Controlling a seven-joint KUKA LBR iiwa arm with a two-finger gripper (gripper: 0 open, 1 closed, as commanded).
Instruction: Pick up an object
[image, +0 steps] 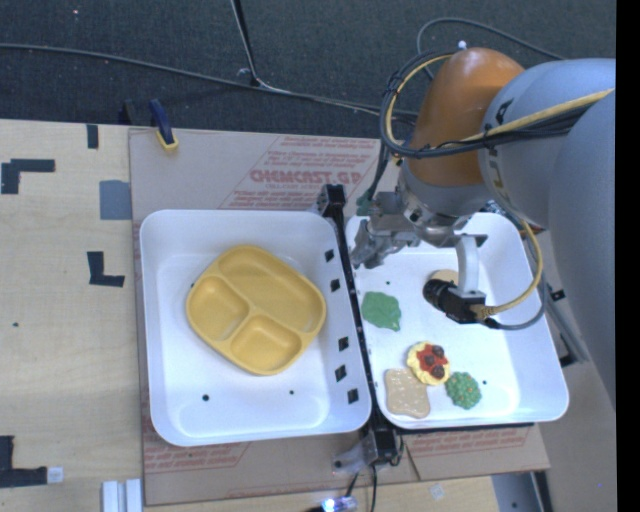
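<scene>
Two bins side by side on table (60, 300): left bin (165, 400) holding divided tray (256, 308); right bin (535, 395) holding leafy piece (381, 310) near the divider, with cracker (406, 394), topped round (429, 362) and floret (463, 389) clustered at front.

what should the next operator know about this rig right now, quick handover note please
End effector: low over the upper left corner of the right bin, beside the divider; whether it is open or shut cannot be read, and nothing shows in its grip.
Right bin items: green leafy piece, round yellow piece with red and dark topping, tan flat piece, small green broccoli-like piece. A black part of the arm with a yellow cable sits near the bin's middle.
Left bin: yellow divided tray, lying flat.
Done: no pick visible.
Left: grasp and lift one object; the leafy piece lies closest.
</scene>
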